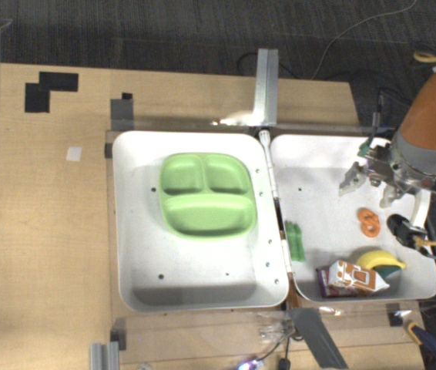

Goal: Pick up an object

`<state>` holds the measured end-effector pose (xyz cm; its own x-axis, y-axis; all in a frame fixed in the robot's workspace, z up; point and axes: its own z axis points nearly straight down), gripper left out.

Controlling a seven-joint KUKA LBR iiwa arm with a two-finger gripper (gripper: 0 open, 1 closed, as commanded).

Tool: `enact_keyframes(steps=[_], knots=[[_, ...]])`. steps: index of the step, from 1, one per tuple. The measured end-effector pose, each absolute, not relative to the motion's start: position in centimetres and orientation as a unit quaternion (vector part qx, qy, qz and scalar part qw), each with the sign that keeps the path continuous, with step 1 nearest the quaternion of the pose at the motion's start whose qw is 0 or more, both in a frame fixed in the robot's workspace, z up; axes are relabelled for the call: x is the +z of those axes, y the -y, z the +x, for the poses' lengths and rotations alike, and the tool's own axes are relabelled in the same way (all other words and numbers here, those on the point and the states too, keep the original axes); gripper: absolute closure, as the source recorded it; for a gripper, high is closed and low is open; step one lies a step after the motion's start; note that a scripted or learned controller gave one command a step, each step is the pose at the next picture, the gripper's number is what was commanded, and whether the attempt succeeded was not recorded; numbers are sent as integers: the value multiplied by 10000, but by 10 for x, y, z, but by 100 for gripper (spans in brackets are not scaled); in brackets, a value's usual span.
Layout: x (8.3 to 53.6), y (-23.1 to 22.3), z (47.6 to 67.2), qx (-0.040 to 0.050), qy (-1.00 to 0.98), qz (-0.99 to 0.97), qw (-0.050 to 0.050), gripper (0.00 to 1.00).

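We look down at a slant on a wooden worktop (41, 230) that carries two shallow white bins side by side. The left bin (137, 276) holds a light green divided plate (206, 193), lying flat near the bin's middle, toward its far edge.

The right bin (310, 168) holds several small things, all in its near half. A small green block (294, 241) lies against the bin's left wall. An orange pretzel-shaped ring (369, 221) lies toward the right side, about midway between the far and near edges. A yellow banana (381, 263) rests near the bin's near right corner, and just beside it on its left, touching or overlapping it, lies a small brown and white carton (350, 279).

The grey arm with its orange band (432, 118) reaches in from the right. Its claw (370, 180) hangs over the right bin's far right part, with its two fingers spread apart and nothing between them. The orange ring lies just near of the claw, apart from it.
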<state>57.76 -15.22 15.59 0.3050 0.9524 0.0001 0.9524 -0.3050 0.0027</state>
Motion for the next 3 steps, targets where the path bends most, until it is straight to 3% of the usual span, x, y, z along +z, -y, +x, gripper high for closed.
enact_keyframes(steps=[1,2,3], knots=[[125,183,562,6,-6151,7884,7,0],[90,198,560,40,-6447,7644,43,0],[91,197,560,41,-6686,7436,70,0]])
